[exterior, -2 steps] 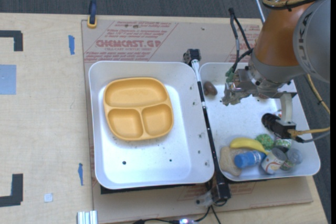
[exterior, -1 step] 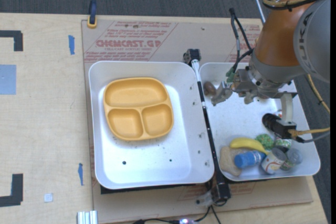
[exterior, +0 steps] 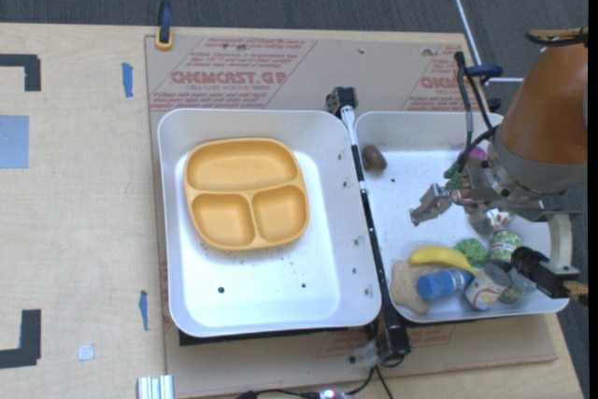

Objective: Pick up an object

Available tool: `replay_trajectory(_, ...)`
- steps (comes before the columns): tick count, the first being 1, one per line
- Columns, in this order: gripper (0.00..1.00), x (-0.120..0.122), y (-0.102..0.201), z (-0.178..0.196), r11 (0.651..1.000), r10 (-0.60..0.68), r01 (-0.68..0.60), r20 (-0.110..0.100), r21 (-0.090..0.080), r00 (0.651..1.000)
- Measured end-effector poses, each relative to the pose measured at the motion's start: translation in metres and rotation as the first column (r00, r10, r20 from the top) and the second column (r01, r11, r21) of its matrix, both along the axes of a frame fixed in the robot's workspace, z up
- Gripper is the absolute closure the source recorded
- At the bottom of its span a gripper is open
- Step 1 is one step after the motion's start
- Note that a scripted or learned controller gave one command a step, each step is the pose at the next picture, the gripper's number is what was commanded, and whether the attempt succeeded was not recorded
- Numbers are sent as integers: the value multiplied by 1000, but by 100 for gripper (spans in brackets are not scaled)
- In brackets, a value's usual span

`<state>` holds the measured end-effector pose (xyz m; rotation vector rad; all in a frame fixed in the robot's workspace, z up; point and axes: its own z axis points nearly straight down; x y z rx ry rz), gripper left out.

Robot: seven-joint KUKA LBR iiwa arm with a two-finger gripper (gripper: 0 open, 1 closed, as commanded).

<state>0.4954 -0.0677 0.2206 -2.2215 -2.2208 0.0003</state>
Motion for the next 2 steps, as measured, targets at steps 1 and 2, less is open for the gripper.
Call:
replay_trajectory(1,0,27,-37,-131,1000,0,0,3,-1,1000)
replay_trajectory(2,0,-10,-37,-133,1000,-1,1,11,-2,1000)
